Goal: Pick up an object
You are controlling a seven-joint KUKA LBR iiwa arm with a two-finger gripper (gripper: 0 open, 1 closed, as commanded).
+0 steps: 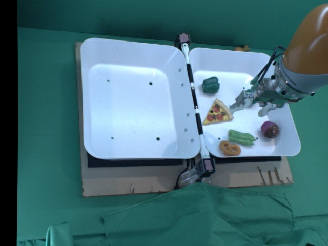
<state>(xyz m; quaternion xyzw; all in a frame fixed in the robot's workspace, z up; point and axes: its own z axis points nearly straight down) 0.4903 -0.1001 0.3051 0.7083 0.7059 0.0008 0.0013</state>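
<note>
Camera view, bottom of frame first: a green cloth (205, 214) is draped over the bench edge, w/ a cardboard sheet (128, 181) under both bins. Left bin (102, 53) fills centre-left of frame. Right bin (287, 147) at centre-right holds all the candidates. Along its lower edge you've got a pretzel (230, 148), a green bean pod (241, 137) just above and touching or nearly so, and a purple onion-like item (270, 129) at lower right. Pizza slice (218, 112) sits mid-bin near the divider; green pepper (210, 84) is above it, toward the upper part of the bin.

Gripper (246, 100) hangs over the bin's centre-right, tip pointing left toward the pizza slice, just beside it. Nothing visible between the fingers. Jaw state: can't tell at this res.

Risks, in my judgement: the slice is flat and thin, so fingers may skate over it or pin it w/out lifting. Approach is slanted, so a push toward the divider is likely. Pod and pretzel are crowded; going there could snag both.
</note>
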